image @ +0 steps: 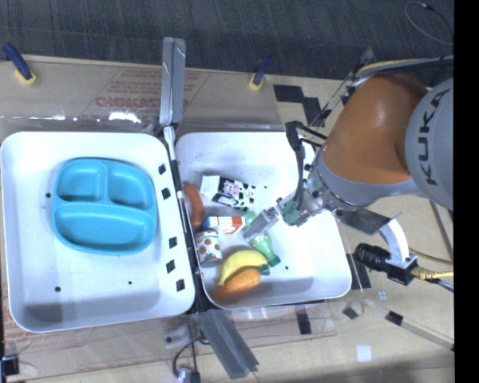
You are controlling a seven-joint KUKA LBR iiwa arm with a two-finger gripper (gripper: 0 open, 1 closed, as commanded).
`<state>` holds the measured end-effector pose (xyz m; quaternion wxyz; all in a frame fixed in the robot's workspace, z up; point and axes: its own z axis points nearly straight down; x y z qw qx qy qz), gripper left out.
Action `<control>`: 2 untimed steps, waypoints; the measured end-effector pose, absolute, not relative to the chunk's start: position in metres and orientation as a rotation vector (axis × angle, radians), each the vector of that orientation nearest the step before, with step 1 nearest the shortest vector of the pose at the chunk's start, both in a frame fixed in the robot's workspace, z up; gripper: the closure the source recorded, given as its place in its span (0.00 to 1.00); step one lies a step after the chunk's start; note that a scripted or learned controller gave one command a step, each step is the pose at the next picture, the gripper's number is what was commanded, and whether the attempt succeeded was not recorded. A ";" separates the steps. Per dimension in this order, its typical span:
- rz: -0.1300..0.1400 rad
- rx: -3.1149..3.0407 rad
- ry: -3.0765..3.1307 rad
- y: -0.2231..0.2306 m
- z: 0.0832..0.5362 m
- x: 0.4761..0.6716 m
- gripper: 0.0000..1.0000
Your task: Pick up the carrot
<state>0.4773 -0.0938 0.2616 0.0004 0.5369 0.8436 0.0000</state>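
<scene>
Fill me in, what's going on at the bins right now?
The KUKA arm reaches over the right bin, its claw low among the clutter in the middle. The carrot lies near the bin's front wall, against a banana, apart from the claw. A blue divided tray sits in the left bin.

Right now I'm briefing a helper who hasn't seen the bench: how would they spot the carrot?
Look in the right white bin, at its near edge. The carrot lies there, a stubby orange piece pressed against the yellow banana just above it. Its orange colour sets it apart from the banana.
</scene>
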 end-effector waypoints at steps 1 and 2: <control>-0.002 1.304 2.862 -0.061 0.204 0.476 0.00; -0.001 1.508 2.760 -0.011 0.202 0.477 0.00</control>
